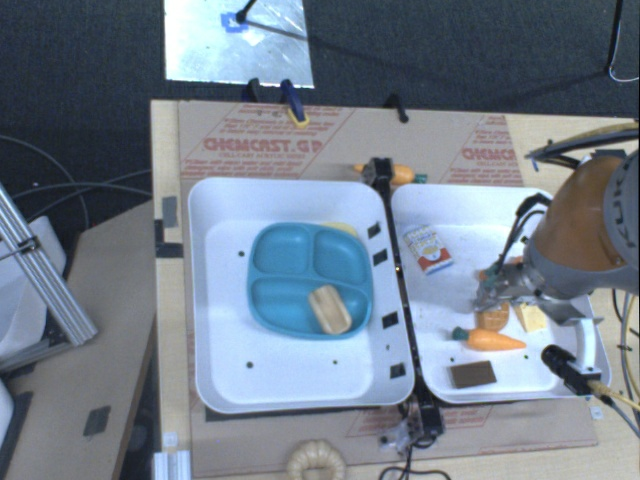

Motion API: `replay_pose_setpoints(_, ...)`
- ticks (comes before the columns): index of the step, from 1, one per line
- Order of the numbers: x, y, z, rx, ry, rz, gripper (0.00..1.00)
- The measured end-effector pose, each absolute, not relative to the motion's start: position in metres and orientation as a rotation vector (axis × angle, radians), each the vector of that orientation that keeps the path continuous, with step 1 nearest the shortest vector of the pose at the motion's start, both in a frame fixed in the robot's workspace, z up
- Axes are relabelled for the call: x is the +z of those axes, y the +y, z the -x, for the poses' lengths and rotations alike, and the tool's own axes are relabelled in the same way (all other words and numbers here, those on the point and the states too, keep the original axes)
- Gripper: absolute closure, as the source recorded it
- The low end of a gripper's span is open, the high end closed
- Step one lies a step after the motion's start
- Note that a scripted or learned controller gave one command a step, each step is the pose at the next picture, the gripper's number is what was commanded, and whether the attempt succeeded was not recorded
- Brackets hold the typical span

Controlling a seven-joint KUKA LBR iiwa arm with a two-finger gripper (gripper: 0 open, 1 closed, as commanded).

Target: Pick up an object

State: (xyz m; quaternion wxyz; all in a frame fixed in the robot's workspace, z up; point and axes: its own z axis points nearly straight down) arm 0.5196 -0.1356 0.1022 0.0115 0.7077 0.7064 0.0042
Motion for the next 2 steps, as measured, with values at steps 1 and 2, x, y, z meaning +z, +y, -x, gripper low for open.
replay_pose_setpoints(1, 0.149, -0.128, -0.518, 0.005, 2.223, -2.214, 1.00)
replay_pose_setpoints(2, 0.193, -0.131, -0.518, 0.005, 2.222, -2.213, 1.00)
